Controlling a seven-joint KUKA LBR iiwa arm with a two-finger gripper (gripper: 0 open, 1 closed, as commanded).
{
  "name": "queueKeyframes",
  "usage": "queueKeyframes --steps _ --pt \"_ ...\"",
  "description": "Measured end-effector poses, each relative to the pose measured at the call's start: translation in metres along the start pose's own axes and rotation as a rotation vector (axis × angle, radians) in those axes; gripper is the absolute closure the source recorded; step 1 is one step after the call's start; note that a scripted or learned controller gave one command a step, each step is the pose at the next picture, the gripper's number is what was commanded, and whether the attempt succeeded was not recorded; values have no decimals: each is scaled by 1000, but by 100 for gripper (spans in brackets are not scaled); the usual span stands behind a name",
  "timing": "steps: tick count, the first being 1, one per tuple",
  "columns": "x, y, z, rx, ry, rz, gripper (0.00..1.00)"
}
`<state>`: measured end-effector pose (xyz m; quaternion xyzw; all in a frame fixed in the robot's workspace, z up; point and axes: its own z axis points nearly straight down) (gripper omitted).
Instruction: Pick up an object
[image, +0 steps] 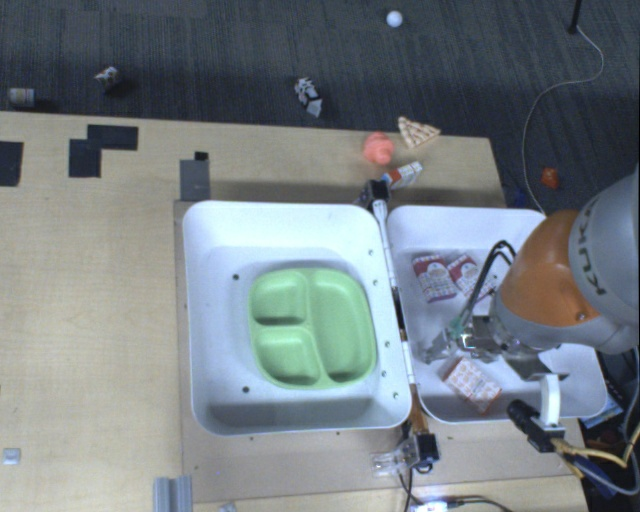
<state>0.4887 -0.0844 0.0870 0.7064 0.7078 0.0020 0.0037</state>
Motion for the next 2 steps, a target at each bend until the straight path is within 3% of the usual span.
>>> queueKeyframes --steps 1,2 --pt "0 3 -11 -7 0 -1 100" --pt "-103 75 -15 4 1 -1 100"
